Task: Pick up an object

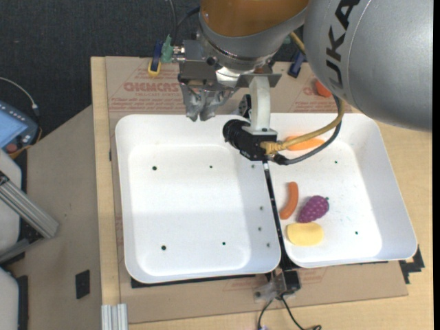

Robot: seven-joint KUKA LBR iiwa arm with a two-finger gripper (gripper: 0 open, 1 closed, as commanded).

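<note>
**White bins, and food toys waiting to be picked**

White plastic makes the two bins. The left bin (185, 205) has no toys in it. The right bin (364, 205) is the landmark here, because all the toys sit in it.

Near the inner wall of the right bin lies a small orange sausage (290, 199). Just beside it, a little deeper into the bin, sits a purple bunch of grapes (313, 208). A yellow piece (304, 234) lies just in front of the grapes, toward the bin's near edge. An orange carrot (304, 142) lies by the bin's far wall, partly under a cable.

The gripper (201, 107) hangs well away from the right bin, past the far edge of the left bin. It grasps nothing, and I cannot tell if it is spread or closed.

To do this step well, I think the arm should swing over the right bin, pick one toy, and come straight down on its middle. The yellow piece looks easiest. The sausage and grapes sit close together, so the arm could bump one while reaching for the other
</note>
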